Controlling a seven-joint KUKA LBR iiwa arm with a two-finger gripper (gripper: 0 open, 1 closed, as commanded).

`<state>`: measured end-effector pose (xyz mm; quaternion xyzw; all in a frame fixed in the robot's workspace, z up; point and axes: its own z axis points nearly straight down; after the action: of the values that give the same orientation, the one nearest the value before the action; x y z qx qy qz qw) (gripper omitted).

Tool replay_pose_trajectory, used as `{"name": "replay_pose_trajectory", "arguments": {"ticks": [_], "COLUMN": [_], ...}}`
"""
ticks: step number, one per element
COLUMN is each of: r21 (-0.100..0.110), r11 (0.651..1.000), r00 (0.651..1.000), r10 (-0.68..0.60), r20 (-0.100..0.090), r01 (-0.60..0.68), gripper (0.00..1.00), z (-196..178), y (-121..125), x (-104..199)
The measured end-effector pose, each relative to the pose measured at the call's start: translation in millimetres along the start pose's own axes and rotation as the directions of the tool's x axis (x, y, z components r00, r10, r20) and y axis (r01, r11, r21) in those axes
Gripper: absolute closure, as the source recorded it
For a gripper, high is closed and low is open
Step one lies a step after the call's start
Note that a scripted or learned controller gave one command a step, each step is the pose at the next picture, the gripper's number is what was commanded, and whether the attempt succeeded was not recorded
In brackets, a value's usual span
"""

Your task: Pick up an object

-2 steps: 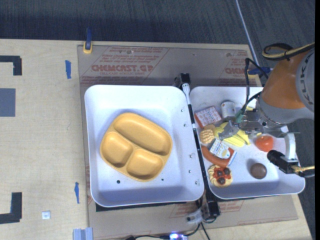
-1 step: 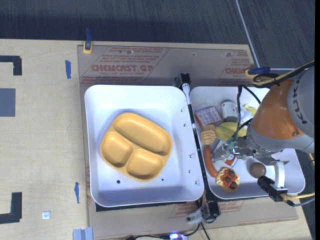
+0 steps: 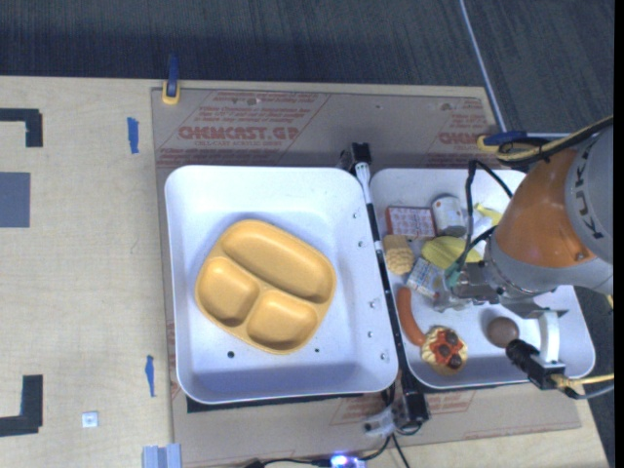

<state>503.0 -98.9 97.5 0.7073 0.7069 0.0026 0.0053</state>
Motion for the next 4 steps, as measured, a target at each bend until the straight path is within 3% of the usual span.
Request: {"name": "replay_pose_trajectory", "arguments": {"ticks": [1, 2, 3, 4], "r21": [0.009, 0.009, 0.013, 0.01], "r11": [1.0, 1.0, 1.0, 1.0], "r00": [1.0, 1.0, 1.0, 1.0], "r10": [0.0, -0.002, 0.0, -0.001], "r20": [-0.004, -0.005, -0.003, -0.006], "r01": [0.0, 0.002, 0.0, 0.001], "gripper": [1.0, 1.0, 1.0, 1.0], "z": [11, -88, -33, 11], "y": [4, 18, 10, 13], "x": [-2, 93, -6, -28]}}
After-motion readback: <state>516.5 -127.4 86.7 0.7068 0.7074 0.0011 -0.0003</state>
